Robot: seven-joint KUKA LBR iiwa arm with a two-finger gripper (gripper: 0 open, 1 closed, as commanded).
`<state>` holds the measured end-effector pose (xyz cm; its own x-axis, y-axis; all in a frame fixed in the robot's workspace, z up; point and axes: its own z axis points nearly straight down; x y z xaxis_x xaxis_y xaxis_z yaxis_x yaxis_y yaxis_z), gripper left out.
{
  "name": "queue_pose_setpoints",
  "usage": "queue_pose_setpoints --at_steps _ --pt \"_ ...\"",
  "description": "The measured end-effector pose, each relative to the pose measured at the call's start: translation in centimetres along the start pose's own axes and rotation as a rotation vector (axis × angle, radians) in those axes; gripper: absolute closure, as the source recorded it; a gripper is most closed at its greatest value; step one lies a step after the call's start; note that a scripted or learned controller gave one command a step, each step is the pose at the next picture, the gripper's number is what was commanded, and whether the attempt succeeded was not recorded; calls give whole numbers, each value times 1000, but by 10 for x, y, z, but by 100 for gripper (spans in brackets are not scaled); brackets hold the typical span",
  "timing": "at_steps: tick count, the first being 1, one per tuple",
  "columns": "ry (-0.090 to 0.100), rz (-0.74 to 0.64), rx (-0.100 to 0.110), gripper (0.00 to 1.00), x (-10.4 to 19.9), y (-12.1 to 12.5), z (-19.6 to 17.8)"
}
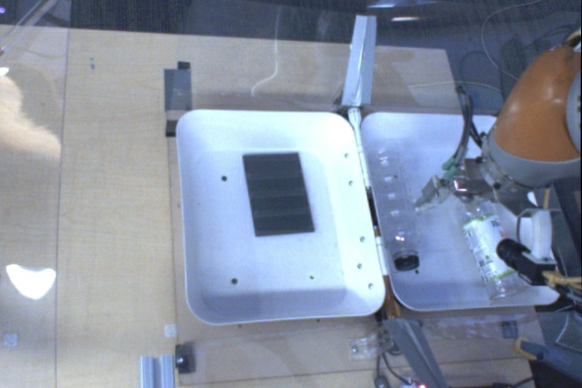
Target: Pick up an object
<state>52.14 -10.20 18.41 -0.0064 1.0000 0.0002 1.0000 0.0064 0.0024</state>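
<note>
Bins: two white bins (273,127)
Left bin: one dark slab (277,194)
Right bin: one clear bottle (486,252), one small black piece (406,263)
Hand (436,192): grip unclear

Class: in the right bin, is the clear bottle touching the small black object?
Apart. The camera view shows bare white bin floor between the clear bottle and the small black object.

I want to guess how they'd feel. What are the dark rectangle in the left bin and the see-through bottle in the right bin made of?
The dark rectangle looks like matte rubber or foam: dull charcoal, no shine, faint ridges across it. I can't say which. The bottle looks like clear, glossy plastic: you see the white bin through it, and it carries a label with green on it.
</note>
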Motion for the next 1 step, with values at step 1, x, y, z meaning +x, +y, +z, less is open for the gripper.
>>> queue_pose_setpoints --at_steps 1 --pt "-1 -4 0 0 -98 29 44"
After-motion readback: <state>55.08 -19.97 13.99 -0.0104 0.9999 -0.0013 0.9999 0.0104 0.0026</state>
